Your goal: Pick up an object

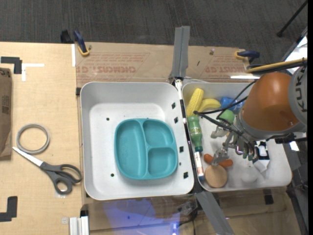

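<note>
Left to right: a glossy teal plate (145, 149) with three compartments is lying mid left bin (98, 180). In the right bin (274, 182), a ridged yellow corn (195, 100) and a green bottle (195, 131) are lining the left wall, long axes running along it. A small orange carrot (218, 160) and a round tan ball (215, 176) are sitting near the front edge, just beneath the metal end effector (226, 150), which is hanging over them; its state I cannot tell.
</note>
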### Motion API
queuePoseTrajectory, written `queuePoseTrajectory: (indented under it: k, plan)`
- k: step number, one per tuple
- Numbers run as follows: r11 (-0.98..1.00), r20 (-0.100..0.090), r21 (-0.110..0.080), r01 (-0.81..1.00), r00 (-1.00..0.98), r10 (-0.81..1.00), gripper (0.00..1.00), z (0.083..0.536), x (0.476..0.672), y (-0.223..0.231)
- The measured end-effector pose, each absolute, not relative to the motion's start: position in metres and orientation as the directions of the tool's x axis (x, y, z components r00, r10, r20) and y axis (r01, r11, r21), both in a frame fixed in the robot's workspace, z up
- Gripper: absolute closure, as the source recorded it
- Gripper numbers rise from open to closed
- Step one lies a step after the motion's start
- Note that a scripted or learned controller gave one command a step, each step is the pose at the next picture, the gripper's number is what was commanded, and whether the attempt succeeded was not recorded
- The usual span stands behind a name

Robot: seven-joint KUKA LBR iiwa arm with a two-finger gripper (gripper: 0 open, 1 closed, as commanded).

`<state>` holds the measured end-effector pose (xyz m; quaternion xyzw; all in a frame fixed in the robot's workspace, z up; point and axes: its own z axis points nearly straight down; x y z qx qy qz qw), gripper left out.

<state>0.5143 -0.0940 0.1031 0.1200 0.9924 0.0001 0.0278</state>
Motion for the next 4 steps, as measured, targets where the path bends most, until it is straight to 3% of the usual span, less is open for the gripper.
queuePoseTrajectory:
  k: [1,2,3,4]
  plan:
    - [0.962,-0.055,0.008,0.271,-0.961,0.271,0.0,0.103,0.513,-0.098]
    - [0.962,-0.031,0.006,0.272,-0.962,0.272,1.0,0.109,0.508,-0.097]
    - [0.933,-0.005,0.0,0.36,-0.933,0.36,1.0,0.275,0.486,-0.135]
    - [0.933,-0.005,0.0,0.36,-0.933,0.36,0.0,0.275,0.486,-0.135]
